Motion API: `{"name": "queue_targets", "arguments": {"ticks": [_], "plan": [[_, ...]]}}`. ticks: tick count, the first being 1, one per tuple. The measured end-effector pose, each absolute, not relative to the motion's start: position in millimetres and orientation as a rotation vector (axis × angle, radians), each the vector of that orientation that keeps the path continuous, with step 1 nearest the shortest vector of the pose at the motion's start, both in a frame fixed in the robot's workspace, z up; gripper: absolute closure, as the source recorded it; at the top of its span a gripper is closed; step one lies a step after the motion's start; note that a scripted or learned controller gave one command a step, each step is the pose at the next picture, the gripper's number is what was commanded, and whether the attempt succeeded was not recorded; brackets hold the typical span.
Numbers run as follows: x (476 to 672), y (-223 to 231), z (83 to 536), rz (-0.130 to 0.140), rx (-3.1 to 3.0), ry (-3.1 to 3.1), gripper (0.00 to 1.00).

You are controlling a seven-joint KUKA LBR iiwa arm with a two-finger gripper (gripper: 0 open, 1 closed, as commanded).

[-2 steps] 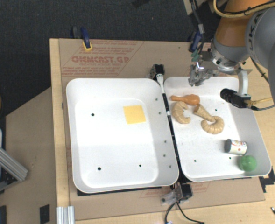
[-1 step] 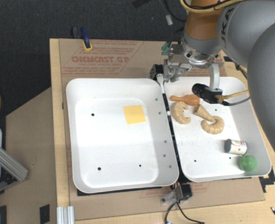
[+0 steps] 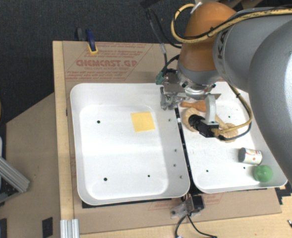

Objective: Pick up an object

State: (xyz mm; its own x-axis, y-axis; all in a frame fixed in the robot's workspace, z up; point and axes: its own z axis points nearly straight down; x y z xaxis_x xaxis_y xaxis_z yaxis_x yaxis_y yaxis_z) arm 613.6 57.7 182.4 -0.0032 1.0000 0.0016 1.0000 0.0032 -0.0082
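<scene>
L bin (image 3: 81,133): one yellow square (image 3: 143,122), flat, near its upper middle. R bin (image 3: 225,180): green ball (image 3: 262,173) at lower-right corner, white cylinder (image 3: 250,156) just beside it, brown/tan item (image 3: 195,104) under the wrist. Gripper (image 3: 188,99) sits over R bin's upper-left, by the divider; can't tell its state, nothing seen held.

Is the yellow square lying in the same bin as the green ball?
No, the yellow square lies in the left bin, the green ball in the right bin.
</scene>
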Motion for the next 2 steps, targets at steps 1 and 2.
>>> {"name": "queue_targets", "arguments": {"ticks": [1, 2], "plan": [[622.8, 191.7, 130.7, -0.005, -2.205, -2.233, 1.0], [534.9, 192.2, 258.7, -0.012, -2.216, -2.227, 1.0]]}}
